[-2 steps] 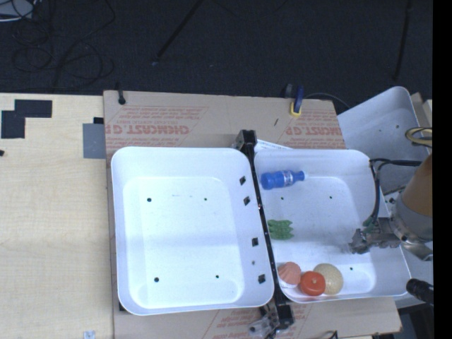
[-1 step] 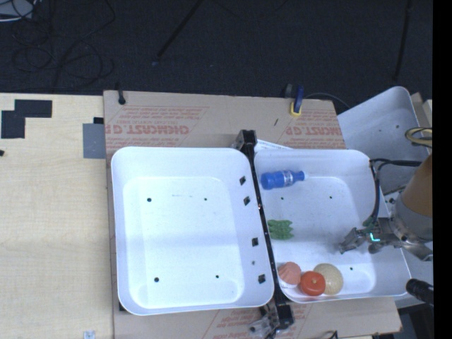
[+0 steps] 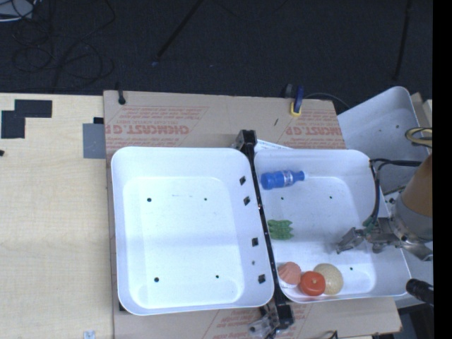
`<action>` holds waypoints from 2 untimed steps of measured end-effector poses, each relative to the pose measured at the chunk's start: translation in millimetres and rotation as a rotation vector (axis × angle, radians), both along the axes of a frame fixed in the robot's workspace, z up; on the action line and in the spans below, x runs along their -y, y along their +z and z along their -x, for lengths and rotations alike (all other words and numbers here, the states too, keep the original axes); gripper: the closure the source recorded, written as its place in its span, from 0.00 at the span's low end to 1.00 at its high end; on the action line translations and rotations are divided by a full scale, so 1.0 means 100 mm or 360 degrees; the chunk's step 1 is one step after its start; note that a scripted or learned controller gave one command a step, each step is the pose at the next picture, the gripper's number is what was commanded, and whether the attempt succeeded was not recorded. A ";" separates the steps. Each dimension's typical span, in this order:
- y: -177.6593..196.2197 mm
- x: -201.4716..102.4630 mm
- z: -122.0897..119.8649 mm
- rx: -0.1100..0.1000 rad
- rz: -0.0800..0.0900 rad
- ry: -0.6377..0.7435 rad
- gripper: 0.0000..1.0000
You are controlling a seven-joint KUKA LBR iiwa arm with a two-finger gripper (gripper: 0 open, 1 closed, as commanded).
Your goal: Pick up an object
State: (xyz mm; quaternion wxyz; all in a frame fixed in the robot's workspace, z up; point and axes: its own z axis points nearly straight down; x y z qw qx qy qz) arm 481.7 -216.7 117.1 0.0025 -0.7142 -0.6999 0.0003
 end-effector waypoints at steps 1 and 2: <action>0.00 0.00 0.00 0.0000 0.0000 0.0000 0.00; 0.10 0.01 0.00 -0.0001 -0.0001 -0.0003 1.00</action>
